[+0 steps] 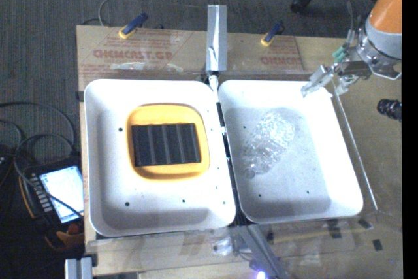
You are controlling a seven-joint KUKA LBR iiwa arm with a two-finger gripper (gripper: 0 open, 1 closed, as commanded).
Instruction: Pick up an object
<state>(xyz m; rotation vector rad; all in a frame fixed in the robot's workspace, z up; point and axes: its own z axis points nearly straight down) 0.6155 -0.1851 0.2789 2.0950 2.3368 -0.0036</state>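
A clear plastic bottle (266, 142) is seen lying in the right bin (339, 196), its long axis running diagonally from lower left to upper right. The end effector (318, 82) is held above the bin's far right corner, fingers spread, nothing between them.

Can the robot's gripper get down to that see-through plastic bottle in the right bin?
Probably yes. The gripper hovers over the right bin's far right corner, and the clear plastic bottle lies alone in the open middle, with nothing on top of it or between them.
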